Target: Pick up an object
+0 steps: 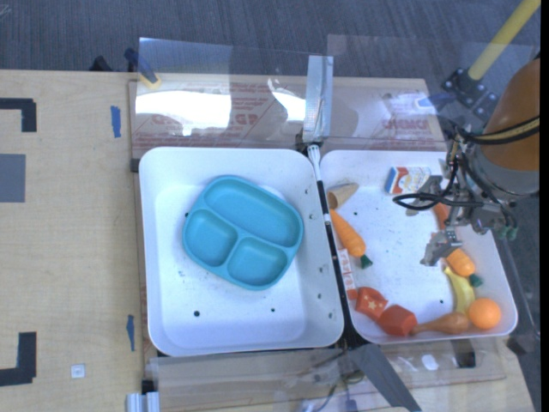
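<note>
1. While starting at the left: left bin (163,230), white and shallow, with a blue divided plate (243,232) lying flat near its middle (three compartments).
2. Just right of the wall between the bins: right bin (386,230), holding toy food. Along its left side a carrot (347,234), lying at a slant, green end toward the near edge. Above it a small tan piece (341,194), too unclear to name.
3. At the near edge: a red piece (371,300) touching a second red piece (397,320), then a long orange-brown piece (442,323) lying along the rim.
4. Toward the far edge: a small printed carton (405,178), well apart from the rest.
5. Further right: gripper (439,249), low over the bin floor, with nothing visibly held. Impossible to tell whether wide or narrow (too small, and mixed with dark cables).
6. Just beside the gripper, on its right: small orange fruit (461,263), probably the nearest candidate to pick. Touching or almost touching a banana (461,288) below it; cannot tell which. Then a round orange (485,313) in the near right corner.
7. Judged handling of the small orange fruit: likely light, stiff hollow plastic, smooth and rounded, so easy to squeeze out or roll away. Best taken from above, across its middle, clear of the banana and the bin wall.
8. At the far right: arm (519,127), with its orange band, reaching in over the bin.
</note>
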You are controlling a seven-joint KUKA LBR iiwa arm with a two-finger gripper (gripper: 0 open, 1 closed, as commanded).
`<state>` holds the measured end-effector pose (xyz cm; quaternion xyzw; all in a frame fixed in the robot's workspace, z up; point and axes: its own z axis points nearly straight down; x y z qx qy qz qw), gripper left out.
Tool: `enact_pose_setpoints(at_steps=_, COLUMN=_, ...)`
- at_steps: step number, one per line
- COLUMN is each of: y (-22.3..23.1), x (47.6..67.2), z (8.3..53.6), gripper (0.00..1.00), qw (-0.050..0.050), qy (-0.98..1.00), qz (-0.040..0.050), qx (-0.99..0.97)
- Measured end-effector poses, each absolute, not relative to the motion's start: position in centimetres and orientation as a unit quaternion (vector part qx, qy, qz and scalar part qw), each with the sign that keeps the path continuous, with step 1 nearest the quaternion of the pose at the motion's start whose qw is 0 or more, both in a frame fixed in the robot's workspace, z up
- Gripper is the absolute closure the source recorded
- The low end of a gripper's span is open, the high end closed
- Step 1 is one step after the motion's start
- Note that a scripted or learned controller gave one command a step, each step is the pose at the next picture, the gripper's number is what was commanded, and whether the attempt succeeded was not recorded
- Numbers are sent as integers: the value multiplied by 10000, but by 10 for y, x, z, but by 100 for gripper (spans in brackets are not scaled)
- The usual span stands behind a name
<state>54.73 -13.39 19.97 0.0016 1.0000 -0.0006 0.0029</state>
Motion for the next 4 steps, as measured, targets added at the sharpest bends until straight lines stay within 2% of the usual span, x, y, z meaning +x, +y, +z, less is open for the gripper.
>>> enact_pose_setpoints(at_steps=1, y=-168, x=593, z=97, gripper=0, qw=48, qy=9975, qz=-10, qx=-702)
enact_pose_setpoints(at_steps=2, y=-90, x=649, z=88, gripper=0, qw=50, qy=9971, qz=8, qx=757)
enact_pose_setpoints(at_steps=3, y=-116, x=579, z=90, gripper=0, qw=53, qy=9999, qz=-6, qx=88)
enact_pose_setpoints(at_steps=4, y=-96, x=660, z=89, gripper=0, qw=32, qy=9982, qz=-1, qx=602)
